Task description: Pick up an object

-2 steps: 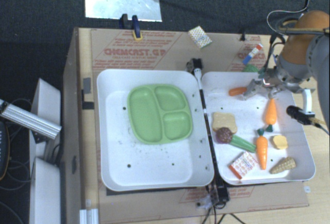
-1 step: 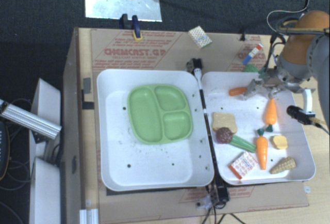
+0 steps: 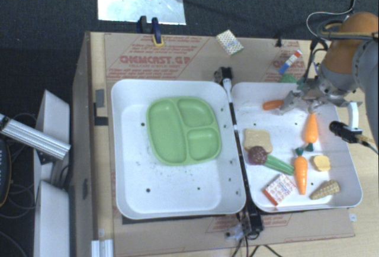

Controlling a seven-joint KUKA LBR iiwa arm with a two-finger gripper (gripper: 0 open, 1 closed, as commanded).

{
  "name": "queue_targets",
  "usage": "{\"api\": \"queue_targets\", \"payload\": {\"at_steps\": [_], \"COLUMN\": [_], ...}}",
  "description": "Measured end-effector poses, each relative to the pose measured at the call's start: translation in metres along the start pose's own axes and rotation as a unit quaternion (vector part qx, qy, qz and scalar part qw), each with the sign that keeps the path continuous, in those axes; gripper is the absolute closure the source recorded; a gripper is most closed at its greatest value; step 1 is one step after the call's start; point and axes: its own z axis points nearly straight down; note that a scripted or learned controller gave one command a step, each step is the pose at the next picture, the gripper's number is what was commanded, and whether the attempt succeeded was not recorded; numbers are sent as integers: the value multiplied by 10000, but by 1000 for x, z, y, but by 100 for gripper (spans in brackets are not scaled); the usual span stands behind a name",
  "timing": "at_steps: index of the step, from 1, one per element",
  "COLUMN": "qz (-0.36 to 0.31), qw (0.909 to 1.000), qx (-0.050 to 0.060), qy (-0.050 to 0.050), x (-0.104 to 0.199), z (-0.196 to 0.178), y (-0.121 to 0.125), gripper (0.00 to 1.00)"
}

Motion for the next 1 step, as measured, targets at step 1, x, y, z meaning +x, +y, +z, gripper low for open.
{"api": "queue_targets", "payload": {"at_steps": [1], "qz": [0], "qw": [10000], "qx": [0], "qy": [0], "x": [0], "z": [0], "y": [0], "gripper": [0]}}
